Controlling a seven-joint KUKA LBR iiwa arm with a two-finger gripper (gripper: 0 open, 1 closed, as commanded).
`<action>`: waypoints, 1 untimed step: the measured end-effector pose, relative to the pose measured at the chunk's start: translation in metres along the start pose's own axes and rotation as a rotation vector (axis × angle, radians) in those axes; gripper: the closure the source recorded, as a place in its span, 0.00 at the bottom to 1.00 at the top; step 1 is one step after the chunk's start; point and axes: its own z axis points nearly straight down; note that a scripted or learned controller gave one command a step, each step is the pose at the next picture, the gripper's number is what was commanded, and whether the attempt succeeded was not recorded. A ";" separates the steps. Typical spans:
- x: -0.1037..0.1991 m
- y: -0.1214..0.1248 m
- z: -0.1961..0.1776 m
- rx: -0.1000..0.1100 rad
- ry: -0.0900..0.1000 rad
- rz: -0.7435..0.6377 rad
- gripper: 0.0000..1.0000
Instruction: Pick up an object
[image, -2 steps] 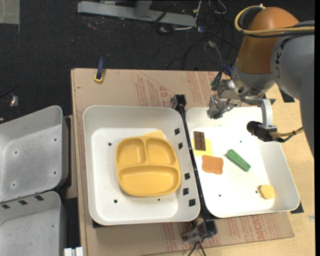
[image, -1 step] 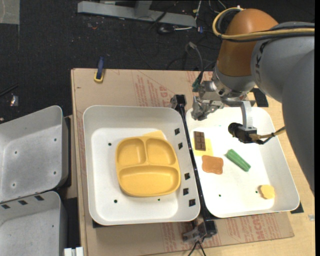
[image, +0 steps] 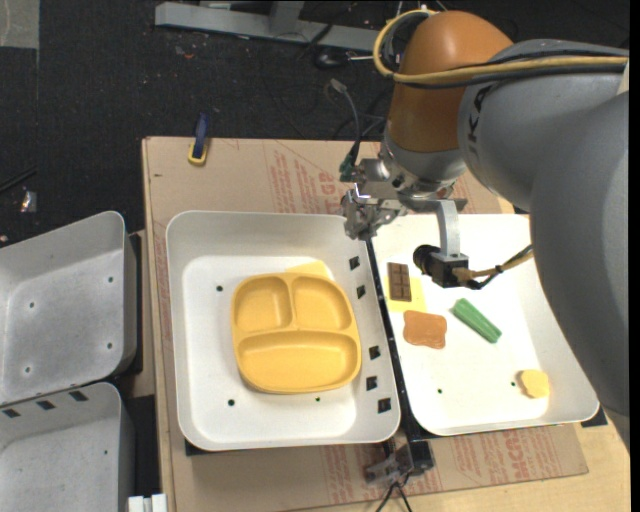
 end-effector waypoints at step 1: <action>0.043 0.002 0.004 0.000 -0.002 0.003 1.00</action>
